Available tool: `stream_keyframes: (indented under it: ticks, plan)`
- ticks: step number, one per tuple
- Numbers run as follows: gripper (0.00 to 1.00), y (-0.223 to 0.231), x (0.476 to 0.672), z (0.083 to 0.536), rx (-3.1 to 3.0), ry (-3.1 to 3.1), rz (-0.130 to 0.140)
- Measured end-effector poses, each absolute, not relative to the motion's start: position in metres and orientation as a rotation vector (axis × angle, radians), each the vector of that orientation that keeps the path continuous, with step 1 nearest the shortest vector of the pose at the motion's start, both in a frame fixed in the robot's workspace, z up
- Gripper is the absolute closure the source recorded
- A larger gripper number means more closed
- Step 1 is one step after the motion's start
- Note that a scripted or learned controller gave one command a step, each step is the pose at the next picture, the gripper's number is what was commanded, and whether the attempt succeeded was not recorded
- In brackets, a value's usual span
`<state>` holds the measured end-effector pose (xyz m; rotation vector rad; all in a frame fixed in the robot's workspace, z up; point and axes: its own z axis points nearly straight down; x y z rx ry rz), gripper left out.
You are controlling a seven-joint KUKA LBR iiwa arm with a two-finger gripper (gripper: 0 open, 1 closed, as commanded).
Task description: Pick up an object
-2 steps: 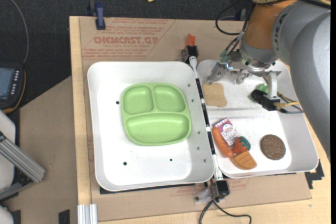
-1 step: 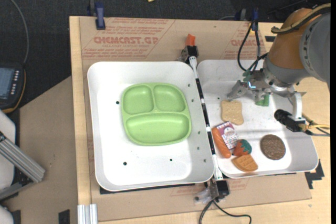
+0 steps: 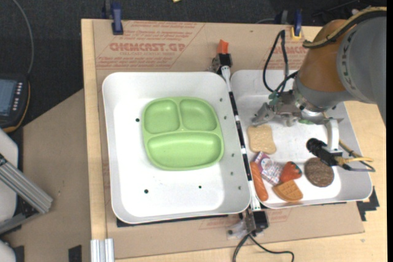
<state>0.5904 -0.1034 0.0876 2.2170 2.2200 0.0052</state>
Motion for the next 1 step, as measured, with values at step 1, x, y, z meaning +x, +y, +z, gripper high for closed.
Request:
stream_keyframes:
  ticks: [1]
  plan:
    - [0.00,-0.1070,0.4778,0.0873,2.227,2.213,0.003]
